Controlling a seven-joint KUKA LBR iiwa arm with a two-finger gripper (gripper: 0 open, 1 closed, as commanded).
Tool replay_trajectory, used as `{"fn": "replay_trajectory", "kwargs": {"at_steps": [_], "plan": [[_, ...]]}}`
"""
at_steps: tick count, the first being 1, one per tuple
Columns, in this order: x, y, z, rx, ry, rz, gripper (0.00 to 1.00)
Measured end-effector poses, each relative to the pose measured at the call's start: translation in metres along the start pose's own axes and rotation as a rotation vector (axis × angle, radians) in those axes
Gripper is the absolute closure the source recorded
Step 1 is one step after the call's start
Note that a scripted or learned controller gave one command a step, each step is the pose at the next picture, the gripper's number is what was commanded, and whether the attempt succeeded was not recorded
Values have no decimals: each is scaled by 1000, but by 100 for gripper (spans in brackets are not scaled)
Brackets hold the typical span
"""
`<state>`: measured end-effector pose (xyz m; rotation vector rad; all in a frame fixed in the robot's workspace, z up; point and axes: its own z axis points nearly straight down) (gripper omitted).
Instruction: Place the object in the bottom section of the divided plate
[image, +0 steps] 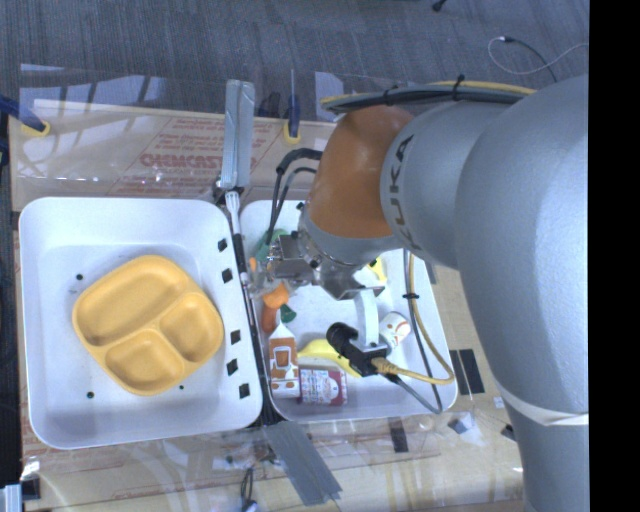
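A yellow divided plate (148, 322) with three sections lies in the left white bin (50, 400), and nothing is on it. The arm reaches over the right bin (420, 400), and its gripper (281, 264) hangs low near that bin's left wall. Just below the gripper lies a small orange object (273, 298). A green object (268, 243) peeks out beside the gripper's upper left. The wrist hides much of what lies under it.
Toward the right bin's front lie a small bottle with an orange label (283, 357), a can with a red label (322, 386) and a yellow piece (318, 351). A white round item (397, 326) sits further right. A divider wall (240, 300) separates the bins.
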<state>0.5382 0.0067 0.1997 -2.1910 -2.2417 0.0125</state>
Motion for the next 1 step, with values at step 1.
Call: {"fn": "replay_trajectory", "kwargs": {"at_steps": [1], "plan": [[46, -16, 11, 0, 1, 322, 100]]}}
